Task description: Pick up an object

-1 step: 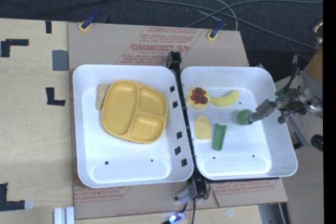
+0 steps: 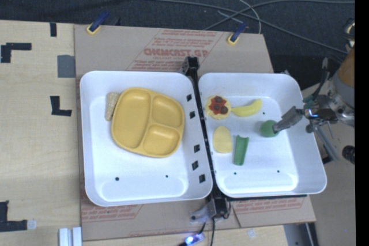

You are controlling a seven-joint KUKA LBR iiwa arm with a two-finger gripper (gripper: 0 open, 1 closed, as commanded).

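In the camera view, two white bins are seen side by side on the table (image 2: 34,141). The left bin (image 2: 98,181) is occupied by a yellow divided plate (image 2: 147,122), with a small tan piece (image 2: 111,105) tucked at the plate's left edge. The right bin (image 2: 288,176) carries the loose toy food: a small pizza-like round (image 2: 218,106) near the divider, a yellow banana (image 2: 247,108) just beside it, a pale yellow piece (image 2: 222,139) below, a green stick (image 2: 240,149) tilted next to that, and a round green object (image 2: 267,128) towards the bin's right side.

The tool (image 2: 282,122) is reached in from the right, over the right bin's edge, with its tip at or touching the round green object. Whether the tool is wide or narrow cannot be told from this slanted view, and no object is seen clearly between its tips, so no hold can be claimed.

The step in hand is judged to be the approach and closing on the round green object. For this to be done well, the tool should be centred over the object before closing, since a rounded piece pressed off-centre is likely to be pushed aside or squeezed out. A straight descent is advised, with the bin wall kept clear, and the lift should be begun only once the object is firmly seated.
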